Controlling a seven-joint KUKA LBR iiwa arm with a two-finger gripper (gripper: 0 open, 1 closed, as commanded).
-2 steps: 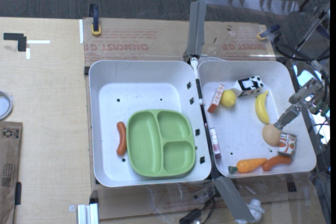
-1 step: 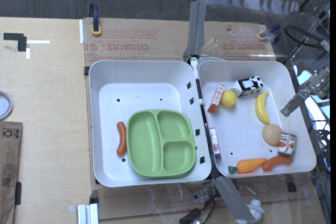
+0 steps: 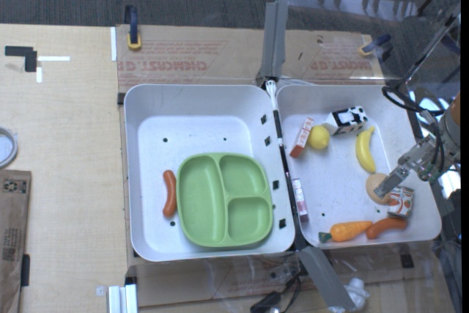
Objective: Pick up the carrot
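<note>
We see the carrot (image 3: 350,230) at the right bin's (image 3: 322,102) front edge. Gripper (image 3: 390,180) near a can (image 3: 400,201); fingers' state: can't tell. Cardboard (image 3: 198,55) lettering mirrored, approx. "CHEMCAST GP".

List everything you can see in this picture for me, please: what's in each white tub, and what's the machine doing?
Left bin: one, white.
Plate: one, green, three sections, left bin.
Sausage: one, orange-red, left of the plate.
Right bin: one, white.
Carrot: one, orange, right bin, front edge.
Banana: one, yellow, right bin.
Lemon: one, yellow, right bin.
Cow toy: one, black-and-white, right bin, back.
Arm: one, grey.
Hand: one, above the right bin's right side.
</note>
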